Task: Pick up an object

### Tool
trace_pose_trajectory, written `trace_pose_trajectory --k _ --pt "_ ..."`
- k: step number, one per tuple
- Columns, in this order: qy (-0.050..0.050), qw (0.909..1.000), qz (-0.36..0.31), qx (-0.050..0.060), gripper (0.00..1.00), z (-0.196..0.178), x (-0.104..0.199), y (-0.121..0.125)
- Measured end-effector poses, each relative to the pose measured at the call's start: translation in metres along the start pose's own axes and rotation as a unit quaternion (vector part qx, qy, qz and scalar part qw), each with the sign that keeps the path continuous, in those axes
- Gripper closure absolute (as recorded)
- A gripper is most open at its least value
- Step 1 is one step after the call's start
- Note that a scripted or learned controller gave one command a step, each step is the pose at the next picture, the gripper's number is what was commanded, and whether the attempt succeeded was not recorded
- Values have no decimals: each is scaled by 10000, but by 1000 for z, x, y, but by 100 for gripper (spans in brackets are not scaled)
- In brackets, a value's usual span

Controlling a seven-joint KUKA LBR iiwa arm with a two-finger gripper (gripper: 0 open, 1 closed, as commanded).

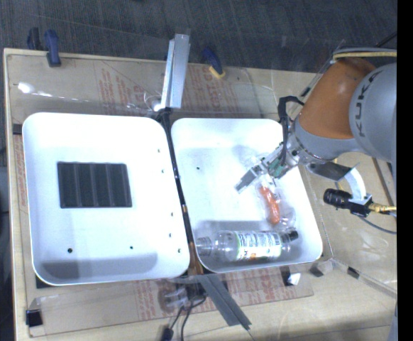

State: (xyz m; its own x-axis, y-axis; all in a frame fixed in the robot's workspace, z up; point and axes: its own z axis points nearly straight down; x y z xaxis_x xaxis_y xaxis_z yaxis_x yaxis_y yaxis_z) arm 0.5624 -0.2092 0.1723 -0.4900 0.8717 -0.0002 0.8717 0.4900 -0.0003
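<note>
Hovering over the right bin (192,144), my end effector (252,175) sits just above an orange object (271,202); whether it is spread or pressed together I cannot tell. A clear bottle (248,244) lies along the bin's near wall.

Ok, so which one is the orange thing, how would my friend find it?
Look in the right bin, the one the grey arm reaches into. Just below the gripper lies the small orange thing, near the right wall. The clear bottle below it is bigger and see-through.
</note>
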Motion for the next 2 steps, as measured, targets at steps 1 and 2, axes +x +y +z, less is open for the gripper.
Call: trace_pose_trajectory --k 1,2 --pt "-4 10000 -19 -1 100 -11 0 1" --pt "-4 10000 -18 -1 0 -10 0 1"
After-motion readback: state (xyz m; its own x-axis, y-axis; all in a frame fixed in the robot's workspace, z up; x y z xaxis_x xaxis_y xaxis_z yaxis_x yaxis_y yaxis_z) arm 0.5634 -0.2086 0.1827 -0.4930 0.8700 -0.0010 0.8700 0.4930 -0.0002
